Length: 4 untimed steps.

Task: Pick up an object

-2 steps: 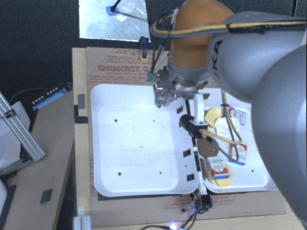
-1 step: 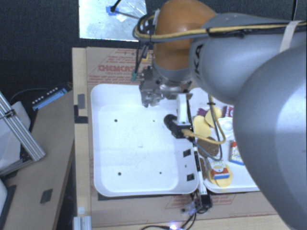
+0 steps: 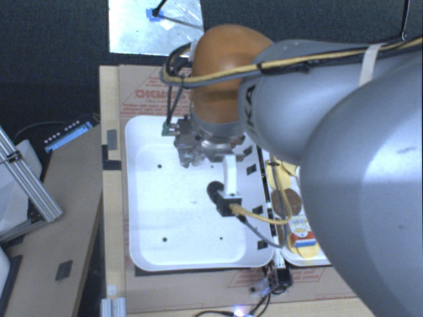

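The gripper (image 3: 192,152) hangs over the left bin (image 3: 152,243) toward its twelve o'clock edge, its state impossible to tell.

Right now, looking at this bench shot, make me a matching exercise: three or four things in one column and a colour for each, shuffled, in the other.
Things:
1. left bin
2. band above the wrist
3. arm
4. cable

Colours:
A. yellow
B. grey
C. white
D. orange

Pairs: 1-C, 2-D, 3-B, 4-A
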Each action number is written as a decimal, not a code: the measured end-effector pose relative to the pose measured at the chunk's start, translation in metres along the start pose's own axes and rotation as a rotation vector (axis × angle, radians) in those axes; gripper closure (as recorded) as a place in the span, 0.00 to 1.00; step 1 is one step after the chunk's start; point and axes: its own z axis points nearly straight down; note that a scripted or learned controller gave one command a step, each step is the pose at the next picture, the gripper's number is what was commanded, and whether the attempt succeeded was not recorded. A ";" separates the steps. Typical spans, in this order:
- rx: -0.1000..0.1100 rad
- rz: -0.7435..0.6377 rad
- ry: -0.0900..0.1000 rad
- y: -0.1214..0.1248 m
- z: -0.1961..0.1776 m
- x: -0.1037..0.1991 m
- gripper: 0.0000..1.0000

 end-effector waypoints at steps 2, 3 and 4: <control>-0.007 -0.003 0.001 -0.051 -0.135 0.028 1.00; -0.003 0.013 -0.003 -0.067 -0.133 -0.050 1.00; 0.001 -0.002 -0.001 -0.068 -0.075 0.024 1.00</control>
